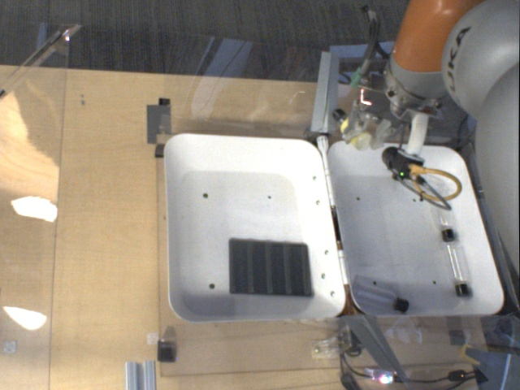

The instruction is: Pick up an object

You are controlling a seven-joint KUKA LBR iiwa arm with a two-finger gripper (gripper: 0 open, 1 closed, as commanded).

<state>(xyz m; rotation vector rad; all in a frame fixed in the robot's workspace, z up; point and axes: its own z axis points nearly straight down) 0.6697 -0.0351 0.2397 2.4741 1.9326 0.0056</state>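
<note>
The gripper (pixel 367 127) hangs over the far left corner of the right bin (pixel 382 218) — whether it is open or closed, or has hold of anything, cannot be told. Small black pieces (pixel 447 234) lie along that bin's right and front edges. In the left bin (pixel 227 177) on the desk (pixel 81 218), a black ribbed slab (pixel 270 266) lies flat near the front edge, well apart from the gripper.

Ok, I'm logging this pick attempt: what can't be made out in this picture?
- Camera view, gripper: a pale blur over the far rim of the right bin; whether it grips anything is unclear.
- Camera view, small dark pieces in the right bin: too small to identify.
- Camera view, arm: cut off by the top edge.
</note>
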